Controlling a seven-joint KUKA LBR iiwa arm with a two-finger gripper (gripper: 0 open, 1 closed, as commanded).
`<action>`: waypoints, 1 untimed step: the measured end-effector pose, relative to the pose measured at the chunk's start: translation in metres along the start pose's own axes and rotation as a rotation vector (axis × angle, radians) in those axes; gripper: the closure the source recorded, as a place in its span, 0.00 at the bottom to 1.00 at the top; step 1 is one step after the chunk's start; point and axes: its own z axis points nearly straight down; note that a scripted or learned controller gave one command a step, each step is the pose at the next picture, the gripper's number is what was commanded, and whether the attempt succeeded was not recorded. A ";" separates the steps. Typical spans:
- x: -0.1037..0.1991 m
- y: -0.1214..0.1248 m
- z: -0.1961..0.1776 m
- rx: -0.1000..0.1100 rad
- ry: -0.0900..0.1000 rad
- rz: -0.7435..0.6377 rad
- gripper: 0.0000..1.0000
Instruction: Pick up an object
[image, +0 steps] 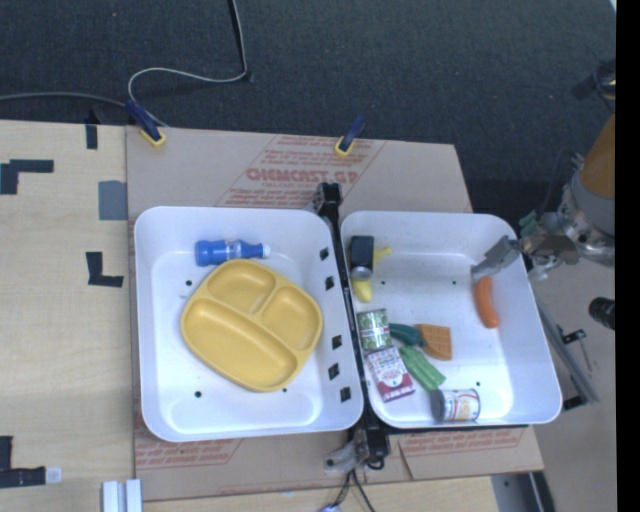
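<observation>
My gripper (505, 256) hangs over the right rim of the right bin (440, 232), reaching in from the right. Just below it, an orange carrot-shaped piece (486, 302) lies on the bin floor, apart from the gripper. Nothing shows in the gripper's hold. Further left in the same bin lie an orange wedge (436, 341), a green pod-like piece (420, 365), a small greenish can (373, 328), a red and white box (390, 375) and a tin can (460, 405) on its side near the front.
A black and yellow item (360, 256) sits at the right bin's back left corner. The left bin (165, 390) holds a yellow divided plate (252, 323) and a blue bottle (228, 250). Cardboard lies under both bins, with clamps at its far edge.
</observation>
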 end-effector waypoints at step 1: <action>-0.031 0.023 0.094 0.002 0.000 0.000 0.00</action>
